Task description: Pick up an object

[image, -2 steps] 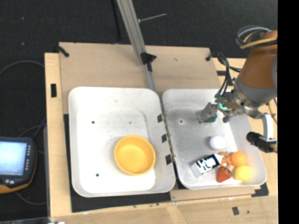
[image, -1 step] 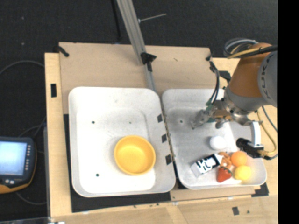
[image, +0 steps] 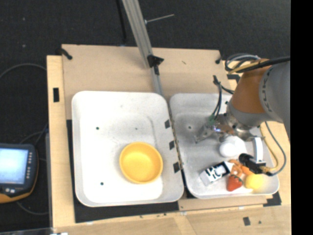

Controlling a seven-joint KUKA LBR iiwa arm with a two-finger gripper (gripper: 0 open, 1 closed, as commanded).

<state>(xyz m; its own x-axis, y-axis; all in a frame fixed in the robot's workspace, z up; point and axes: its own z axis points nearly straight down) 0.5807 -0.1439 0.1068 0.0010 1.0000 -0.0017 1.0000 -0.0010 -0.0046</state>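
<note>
My gripper (image: 211, 130) hangs below the grey wrist and its orange band (image: 247, 89), over the middle of the right bin (image: 190, 109). A white rounded object (image: 231, 146) lies just to its lower right, close to the wrist. Along the bin's front edge sit a black-and-white box (image: 215, 173), a red strawberry-like piece (image: 234, 183), a yellow lemon-like piece (image: 255, 181) and a small orange item (image: 238, 169). I see nothing held in the gripper.
A yellow bowl (image: 141, 162) sits in the front middle of the left bin (image: 98, 111). A slanted metal rail (image: 139, 28) rises behind the bins. Cables (image: 271, 151) loop by the right bin's right wall. A tablet (image: 17, 168) lies at far left.
</note>
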